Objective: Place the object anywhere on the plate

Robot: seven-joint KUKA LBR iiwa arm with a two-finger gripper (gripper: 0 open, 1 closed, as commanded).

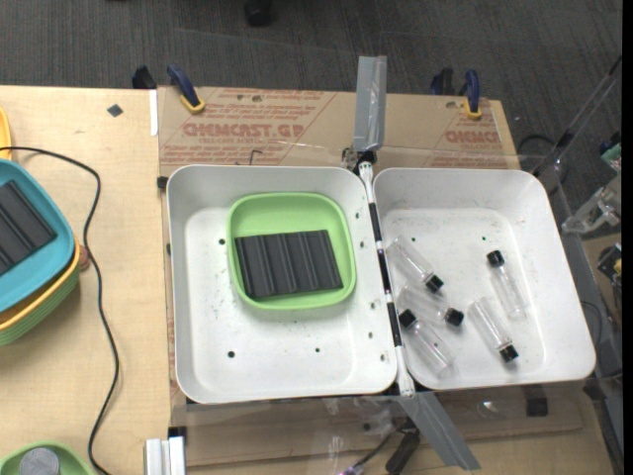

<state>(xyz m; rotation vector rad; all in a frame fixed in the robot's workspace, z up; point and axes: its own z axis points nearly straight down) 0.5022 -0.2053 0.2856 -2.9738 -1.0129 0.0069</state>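
Four clear vials (450, 305) lie in the right bin (554, 216), across the divider from my plate (292, 216) (tool's state: cannot tell).

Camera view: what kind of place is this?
Likely a robotics lab pick-and-place bench: two white bins clamped over cardboard, a green plate in the left one, clear vials in the right, office-chair casters on carpet behind.

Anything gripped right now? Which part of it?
Nothing held that I can see: the four vials lie loose in the right bin; the green plate carries only its dark insert.
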